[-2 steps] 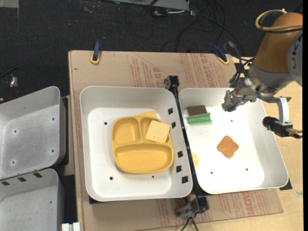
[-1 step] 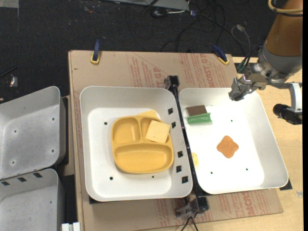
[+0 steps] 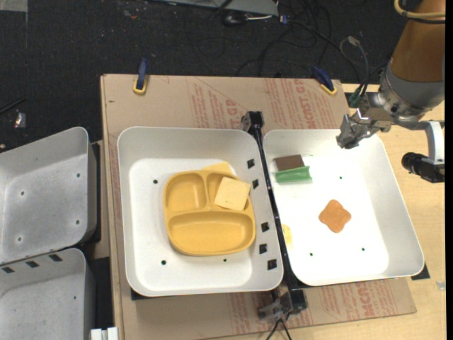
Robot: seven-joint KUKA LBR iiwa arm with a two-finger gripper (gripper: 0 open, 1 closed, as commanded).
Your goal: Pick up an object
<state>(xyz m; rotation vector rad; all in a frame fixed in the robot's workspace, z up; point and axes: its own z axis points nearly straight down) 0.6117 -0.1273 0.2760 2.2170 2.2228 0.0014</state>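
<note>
In the left bin (image 3: 134, 211), a yellow divided tray (image 3: 209, 214) carries 1 pale square block (image 3: 232, 193). In the right bin (image 3: 396, 211), an orange cookie-like piece (image 3: 335, 215) lies mid-floor; a brown-and-green block (image 3: 292, 169) sits by its far-left corner. The gripper (image 3: 350, 139) hovers over the far edge, seemingly empty; its grip is too small to read.

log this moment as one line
gripper: over right bin's far edge, holding nothing | orange waffle-shaped piece: right white bin | yellow divided tray: left bin
</note>
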